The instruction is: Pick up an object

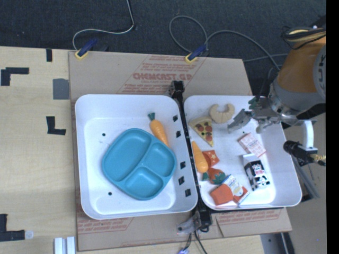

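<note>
Right bin (288, 194) | tool (248, 118) just right of croissant (221, 113), apart

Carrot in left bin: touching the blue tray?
Touching. The camera view shows the carrot's lower end overlapping the blue tray's upper rim, with no white gap between.

The grey arm (296, 83) reaches in from the right, its gripper (249, 119) hanging with jaws spread.

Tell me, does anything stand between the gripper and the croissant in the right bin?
Nothing visible does. The gripper hangs just right of the croissant, with bare white bin floor between them. The pizza slice lies lower left, off that line.
</note>
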### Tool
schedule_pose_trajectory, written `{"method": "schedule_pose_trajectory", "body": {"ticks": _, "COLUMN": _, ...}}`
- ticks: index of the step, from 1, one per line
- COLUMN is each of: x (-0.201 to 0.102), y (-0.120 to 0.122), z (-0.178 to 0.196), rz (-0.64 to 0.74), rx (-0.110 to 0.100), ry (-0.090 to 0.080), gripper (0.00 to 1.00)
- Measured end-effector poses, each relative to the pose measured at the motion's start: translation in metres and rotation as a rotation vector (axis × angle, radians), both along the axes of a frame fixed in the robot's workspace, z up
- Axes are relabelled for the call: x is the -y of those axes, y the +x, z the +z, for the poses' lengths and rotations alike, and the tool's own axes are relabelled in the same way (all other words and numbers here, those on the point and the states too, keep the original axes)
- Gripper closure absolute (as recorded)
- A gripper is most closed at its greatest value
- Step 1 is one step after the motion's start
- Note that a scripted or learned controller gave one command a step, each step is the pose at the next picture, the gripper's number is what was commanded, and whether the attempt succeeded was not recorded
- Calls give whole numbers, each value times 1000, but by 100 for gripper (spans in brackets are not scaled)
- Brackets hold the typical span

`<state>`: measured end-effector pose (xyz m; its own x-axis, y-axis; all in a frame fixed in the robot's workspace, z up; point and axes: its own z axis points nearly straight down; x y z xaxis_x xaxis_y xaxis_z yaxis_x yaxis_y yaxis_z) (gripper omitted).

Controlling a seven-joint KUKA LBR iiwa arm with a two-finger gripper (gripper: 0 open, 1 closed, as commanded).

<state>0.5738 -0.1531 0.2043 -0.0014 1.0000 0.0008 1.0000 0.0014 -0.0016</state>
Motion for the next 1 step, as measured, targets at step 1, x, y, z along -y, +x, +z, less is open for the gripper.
{"method": "schedule_pose_trajectory", "body": {"ticks": 1, "x": -50, "y": 94, "z": -55, "rz": 1, "rx": -1, "ry": 1, "gripper": 0}}
